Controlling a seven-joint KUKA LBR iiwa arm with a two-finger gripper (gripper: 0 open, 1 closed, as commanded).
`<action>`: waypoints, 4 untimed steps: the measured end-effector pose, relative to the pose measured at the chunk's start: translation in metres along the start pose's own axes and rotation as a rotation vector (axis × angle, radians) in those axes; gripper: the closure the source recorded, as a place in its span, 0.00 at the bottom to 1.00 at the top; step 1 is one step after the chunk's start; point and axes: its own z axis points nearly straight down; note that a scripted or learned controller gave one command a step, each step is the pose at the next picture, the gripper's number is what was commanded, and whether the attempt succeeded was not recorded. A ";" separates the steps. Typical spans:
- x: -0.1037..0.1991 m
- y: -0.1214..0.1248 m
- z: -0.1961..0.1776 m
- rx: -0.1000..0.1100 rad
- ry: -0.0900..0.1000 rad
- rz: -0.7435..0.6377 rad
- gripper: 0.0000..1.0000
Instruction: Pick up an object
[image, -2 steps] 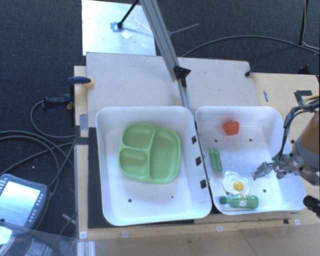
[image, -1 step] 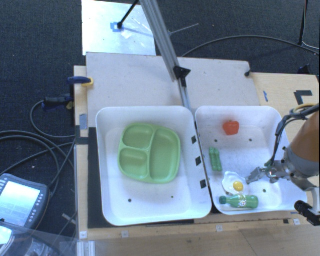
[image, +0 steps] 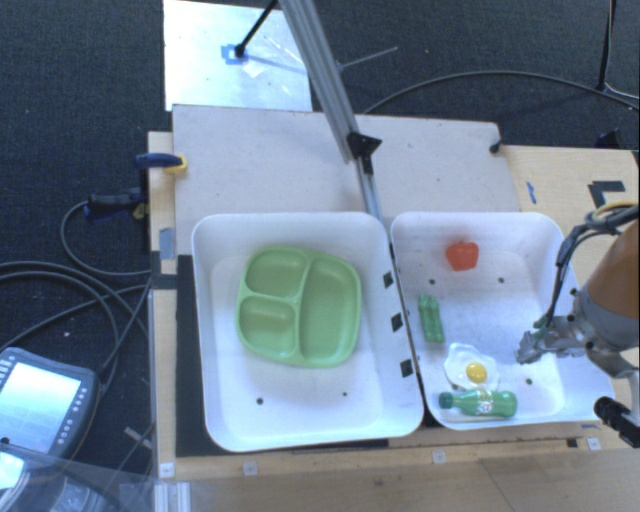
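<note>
Near the right bin's (image: 545, 225) right wall, the gripper (image: 530, 350) hung, grip state unclear; the fried egg (image: 470, 368) lay just beside it toward the bin's middle

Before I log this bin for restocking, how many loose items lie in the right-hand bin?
4: a red pepper near the back, a green cylinder by the left wall, a fried egg toward the front, a green bottle along the front wall. The arm may hide more.
</note>
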 end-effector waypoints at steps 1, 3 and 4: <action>0.000 0.001 -0.064 -0.005 -0.002 -0.006 1.00; 0.058 0.022 -0.115 -0.001 0.003 -0.012 1.00; 0.098 0.039 -0.116 0.000 0.002 -0.011 1.00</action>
